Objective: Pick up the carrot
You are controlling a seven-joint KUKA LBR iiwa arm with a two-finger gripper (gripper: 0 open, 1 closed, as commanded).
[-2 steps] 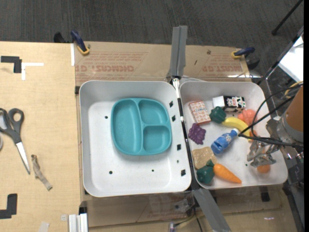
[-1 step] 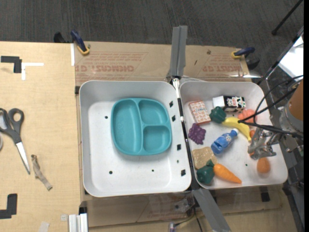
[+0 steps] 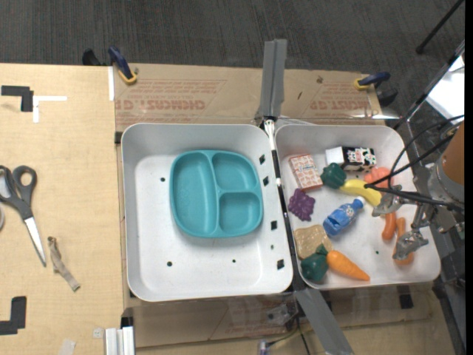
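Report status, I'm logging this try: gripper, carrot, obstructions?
Gripper low in right bin, nothing seen held. Carrot loose near front wall, left of gripper. Green toy touching its left end.

Both white bins, the left bin (image 3: 140, 220) and the right bin (image 3: 384, 135), look like smooth moulded plastic with a soft sheen. The teal divided plate (image 3: 216, 193) is glossy plastic, catching pale highlights along its ridges. The carrot (image 3: 347, 265) has a smooth, slightly shiny orange plastic skin, as does the blue bottle (image 3: 343, 217). The tabletop (image 3: 59, 176) is matt, light wood-grain board; behind the bins lies dull brown printed cardboard (image 3: 185, 98). The scissors (image 3: 24, 209) show bright bare metal blades and grey plastic handles. The end effector (image 3: 410, 242) looks like grey brushed metal.
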